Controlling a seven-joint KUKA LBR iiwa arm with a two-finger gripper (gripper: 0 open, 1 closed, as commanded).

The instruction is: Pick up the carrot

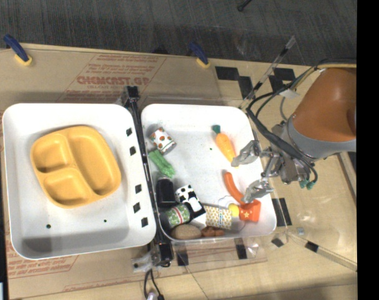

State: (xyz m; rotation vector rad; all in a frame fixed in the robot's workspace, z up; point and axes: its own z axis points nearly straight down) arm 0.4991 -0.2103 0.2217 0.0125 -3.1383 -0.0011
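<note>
Gripper [251,169] hangs at the right bin's [195,110] right edge, fingers spread wide with nothing between them. Just to its left lies the carrot [224,144], green top pointing away, on the bin floor. An orange pepper [233,186] sits below. The left bin [27,114] carries a yellow tray [75,165].

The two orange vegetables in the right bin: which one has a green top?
The carrot in the bin's upper part, leafy green tip pointing up-left. The other orange piece, nearer the claw, is plain orange.
</note>
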